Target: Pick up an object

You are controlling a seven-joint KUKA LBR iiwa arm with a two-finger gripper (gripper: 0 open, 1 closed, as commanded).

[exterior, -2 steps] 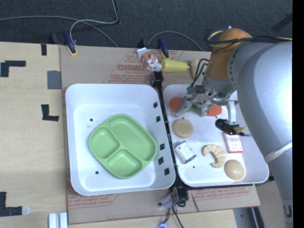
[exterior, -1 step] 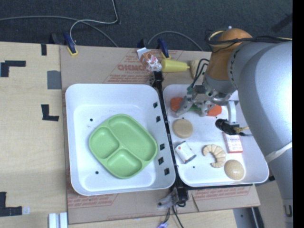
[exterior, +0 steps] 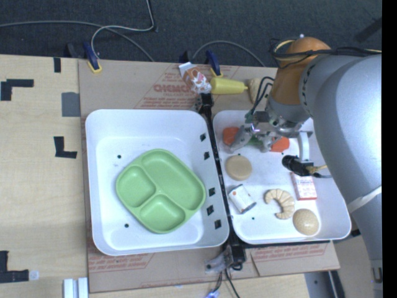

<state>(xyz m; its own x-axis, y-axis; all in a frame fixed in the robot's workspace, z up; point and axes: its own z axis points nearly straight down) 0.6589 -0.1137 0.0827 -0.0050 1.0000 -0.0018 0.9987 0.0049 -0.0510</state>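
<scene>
Camera view: green plate (exterior: 160, 191) (left bin (exterior: 102, 135))

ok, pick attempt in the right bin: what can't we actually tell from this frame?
- Tool, camera view: the wrist above masks its tips, so a grasp is unreadable.
- Orange object beside it: partly behind the tool, shape unclear; whether they touch is undecidable.
- Second orange piece: mostly under the wrist.
- Small card: print too small to read.
- Right bin: its right side is covered by the arm.

Right bin (exterior: 340, 227) crowded with small items; green plate (exterior: 160, 191) fills left bin (exterior: 99, 166).
</scene>
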